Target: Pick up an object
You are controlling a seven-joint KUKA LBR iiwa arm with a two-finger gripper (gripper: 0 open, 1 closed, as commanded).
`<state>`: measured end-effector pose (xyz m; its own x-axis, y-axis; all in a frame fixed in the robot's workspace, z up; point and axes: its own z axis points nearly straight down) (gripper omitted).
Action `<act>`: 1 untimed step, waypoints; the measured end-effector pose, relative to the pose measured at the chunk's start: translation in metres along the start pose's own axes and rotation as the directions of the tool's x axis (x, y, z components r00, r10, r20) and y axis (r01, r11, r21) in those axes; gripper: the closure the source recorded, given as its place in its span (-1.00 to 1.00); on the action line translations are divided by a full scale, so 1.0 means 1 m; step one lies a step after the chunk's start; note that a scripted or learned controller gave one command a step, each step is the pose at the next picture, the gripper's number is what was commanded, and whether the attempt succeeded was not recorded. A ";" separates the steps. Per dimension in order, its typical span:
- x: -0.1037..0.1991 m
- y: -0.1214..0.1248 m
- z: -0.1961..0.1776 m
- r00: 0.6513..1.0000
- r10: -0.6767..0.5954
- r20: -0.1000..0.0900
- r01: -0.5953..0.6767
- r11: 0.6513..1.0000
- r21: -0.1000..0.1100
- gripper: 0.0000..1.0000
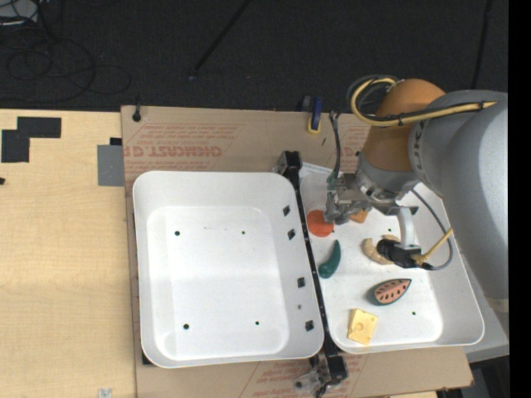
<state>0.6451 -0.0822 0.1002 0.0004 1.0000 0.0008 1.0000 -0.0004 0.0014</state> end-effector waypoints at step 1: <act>-0.039 -0.065 -0.066 1.000 0.003 0.001 -0.003 1.000 0.006 1.00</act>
<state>0.5805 -0.1213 0.1664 0.0035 1.0000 0.0001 1.0000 -0.0035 -0.0046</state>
